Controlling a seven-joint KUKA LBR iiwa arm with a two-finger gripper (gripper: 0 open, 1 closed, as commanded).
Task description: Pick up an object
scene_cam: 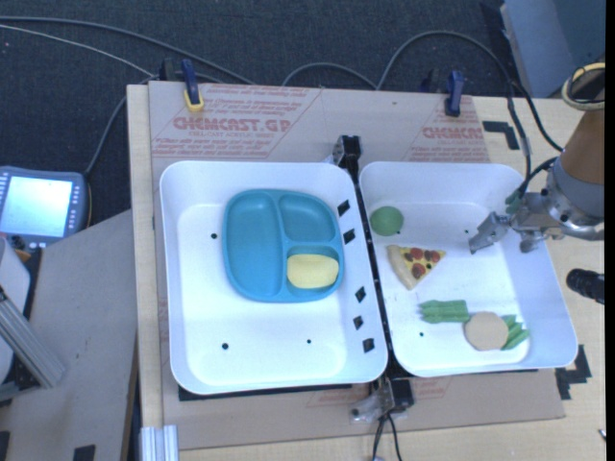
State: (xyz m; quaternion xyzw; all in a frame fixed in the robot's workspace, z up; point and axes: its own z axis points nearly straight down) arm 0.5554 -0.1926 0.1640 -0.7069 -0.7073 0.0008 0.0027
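While the hand (502,230) hangs above the right bin (548,286), fingers spread and holding nothing, the nearby pizza slice (415,262) looks light, stiff, flat; pinch its edges.

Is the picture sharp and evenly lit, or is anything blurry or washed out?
Camera view: light is even, shadows soft; the screen at far left is washed out to white; the pizza slice and blue tray look fairly crisp, the gripper softer, slightly blurred.
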